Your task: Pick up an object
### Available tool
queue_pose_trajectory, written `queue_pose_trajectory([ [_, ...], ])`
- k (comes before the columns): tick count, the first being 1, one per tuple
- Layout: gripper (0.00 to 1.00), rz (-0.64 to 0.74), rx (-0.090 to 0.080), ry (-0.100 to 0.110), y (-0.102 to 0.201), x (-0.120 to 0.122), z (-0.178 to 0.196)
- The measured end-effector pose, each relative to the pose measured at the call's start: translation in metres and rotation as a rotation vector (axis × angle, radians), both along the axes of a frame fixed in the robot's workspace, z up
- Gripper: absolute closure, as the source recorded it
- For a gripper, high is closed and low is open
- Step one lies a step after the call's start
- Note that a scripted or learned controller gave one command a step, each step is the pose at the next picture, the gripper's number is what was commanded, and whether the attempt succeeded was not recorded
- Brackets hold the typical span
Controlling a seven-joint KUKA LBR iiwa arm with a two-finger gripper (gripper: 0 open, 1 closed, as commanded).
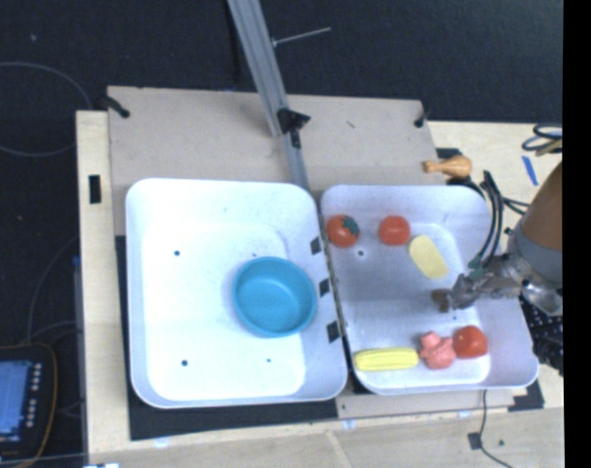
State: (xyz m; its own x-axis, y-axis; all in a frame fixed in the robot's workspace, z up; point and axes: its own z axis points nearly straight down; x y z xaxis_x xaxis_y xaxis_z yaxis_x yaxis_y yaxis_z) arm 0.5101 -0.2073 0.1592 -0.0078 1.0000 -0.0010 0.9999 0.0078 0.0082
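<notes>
The gripper [450, 298] hung low in the right bin [374, 291], its grip impossible to judge (too blurred), with a red ball [470, 341] at five o'clock.

A robot arm [541, 224] is showing at the right side, its rounded upper body glowing orange-brown and giving way to a grey metal wrist section. Thin black cables [491, 217] are looping along its outer side. A small tool [450, 298], dark grey and metallic, is forming the tip, its finer parts looking too blurred to make out.
</notes>
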Motion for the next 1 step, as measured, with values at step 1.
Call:
queue_pose_trajectory([
  [1, 1.0, -0.001, -0.001, -0.003, -0.0023, 0.0006, 0.0671],
])
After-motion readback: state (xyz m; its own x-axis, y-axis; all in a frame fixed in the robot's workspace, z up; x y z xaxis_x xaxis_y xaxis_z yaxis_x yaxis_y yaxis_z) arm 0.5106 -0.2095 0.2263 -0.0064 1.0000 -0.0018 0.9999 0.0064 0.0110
